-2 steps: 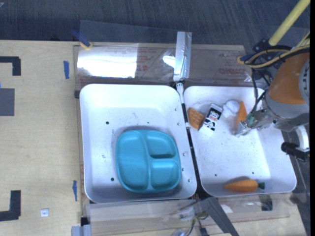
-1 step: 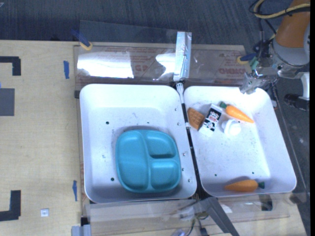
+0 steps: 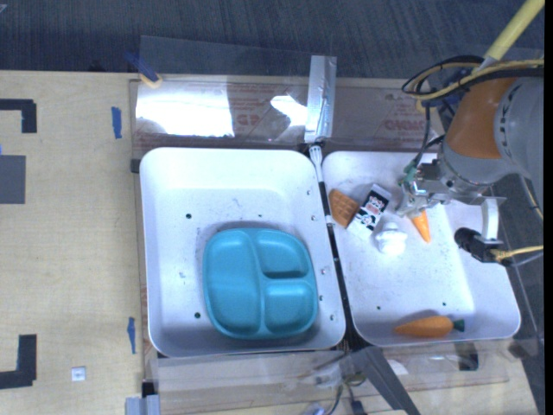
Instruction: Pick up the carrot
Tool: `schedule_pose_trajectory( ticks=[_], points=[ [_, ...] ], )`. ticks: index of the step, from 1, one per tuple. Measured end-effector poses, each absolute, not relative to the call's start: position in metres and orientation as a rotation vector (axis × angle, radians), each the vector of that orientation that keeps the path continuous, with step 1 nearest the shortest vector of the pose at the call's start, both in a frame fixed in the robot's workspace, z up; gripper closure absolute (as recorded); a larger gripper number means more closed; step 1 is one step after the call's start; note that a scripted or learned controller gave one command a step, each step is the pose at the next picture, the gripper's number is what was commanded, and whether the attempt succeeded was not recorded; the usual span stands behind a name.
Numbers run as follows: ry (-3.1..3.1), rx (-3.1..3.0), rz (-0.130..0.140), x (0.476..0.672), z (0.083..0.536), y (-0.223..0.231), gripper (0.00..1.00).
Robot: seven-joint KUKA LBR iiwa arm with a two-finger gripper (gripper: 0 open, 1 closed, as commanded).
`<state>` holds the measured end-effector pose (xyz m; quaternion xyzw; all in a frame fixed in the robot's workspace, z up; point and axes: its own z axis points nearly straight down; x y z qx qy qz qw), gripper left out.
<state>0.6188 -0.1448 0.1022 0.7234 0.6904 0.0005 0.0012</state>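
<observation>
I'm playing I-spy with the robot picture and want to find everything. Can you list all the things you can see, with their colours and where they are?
Bins: two, white, side by side on the bench.
Divided plate: one, blue, in the left bin, toward its near edge.
Whole carrot: one, orange with a green end, lying at the near edge of the right bin.
Carrot piece: one, orange, right bin, just under the gripper.
Orange wedge: one, orange, at the left wall of the right bin; too small to identify.
Small box: one, black and white, beside the wedge.
White lump: one, white, mid right bin.
Arm: one, grey with an orange band, reaching in from the right.
Gripper: one, above the carrot piece.
</observation>
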Motion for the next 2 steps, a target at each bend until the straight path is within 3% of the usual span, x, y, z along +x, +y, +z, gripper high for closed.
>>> schedule_pose_trajectory(
  ticks=[1, 2],
  points=[
    [2.468, 1.938, 0.003, 0.574, 0.087, -0.181, 1.00],
    [1.926, 2.482, -0.002, 0.586, 0.188, -0.161, 1.00]
  ],
)
